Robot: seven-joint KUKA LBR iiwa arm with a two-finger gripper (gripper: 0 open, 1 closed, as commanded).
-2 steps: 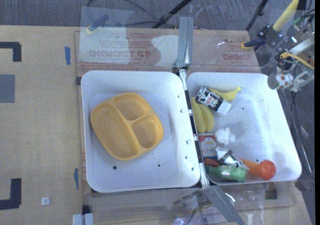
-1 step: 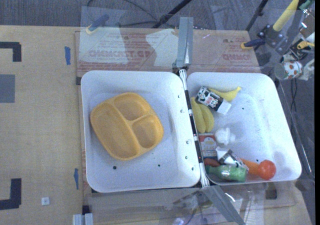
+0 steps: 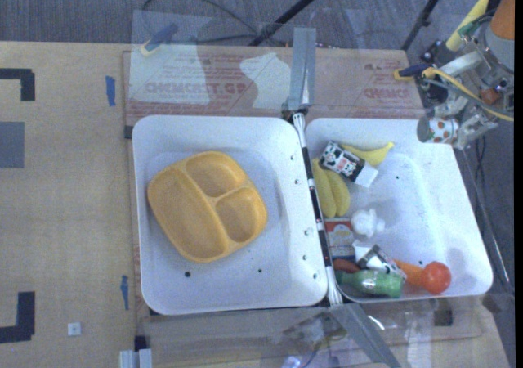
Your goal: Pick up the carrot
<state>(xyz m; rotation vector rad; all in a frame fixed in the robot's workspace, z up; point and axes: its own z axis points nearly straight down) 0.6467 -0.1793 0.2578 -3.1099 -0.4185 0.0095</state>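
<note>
I can't read any label from here; the print on the small cartons is too blurred. The carrot (image 3: pixel 426 276) lies in the right bin (image 3: pixel 458 195) near its front right corner, long axis roughly left-right, fat orange end toward the right wall, beside a green item (image 3: pixel 372 283). My gripper (image 3: pixel 445 129) hovers over the bin's back right rim; I cannot tell its state.

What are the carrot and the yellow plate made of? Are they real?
The carrot looks like toy plastic: smooth, evenly orange, with a slight shine, though the view is too blurry to be sure. The yellow divided plate also looks like moulded plastic, one solid matte colour with rounded, softly pressed compartments.
</note>
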